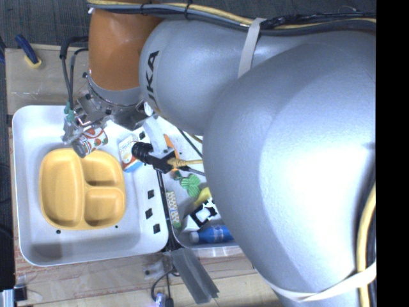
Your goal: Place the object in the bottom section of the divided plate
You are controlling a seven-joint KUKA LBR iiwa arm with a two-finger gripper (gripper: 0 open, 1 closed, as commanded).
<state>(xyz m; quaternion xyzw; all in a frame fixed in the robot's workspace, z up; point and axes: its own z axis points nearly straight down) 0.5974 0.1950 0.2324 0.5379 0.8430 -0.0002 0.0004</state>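
In the camera view, a yellow divided plate (82,189) is seen lying in the left bin (38,248), with one long section on its left and two smaller sections on its right. The arm (255,139) is stretched in from the right and covers most of the right bin (204,245). The gripper (82,130) is held just above the plate's upper edge, with its fingers pointed down toward the bin floor. A small red-and-white object (96,136) is seen right at the fingers, beside the plate's upper rim; whether it is clamped between them or merely lying under them cannot be told, nor can their opening be judged. Placement is judged not yet done, since all sections of the plate look bare. Beside the plate's right edge a blue-and-white carton (130,157) lies on the bin floor. Past it, green pieces (190,184) and a blue item (214,234) rest in the right bin, kept away from the plate as spare things.
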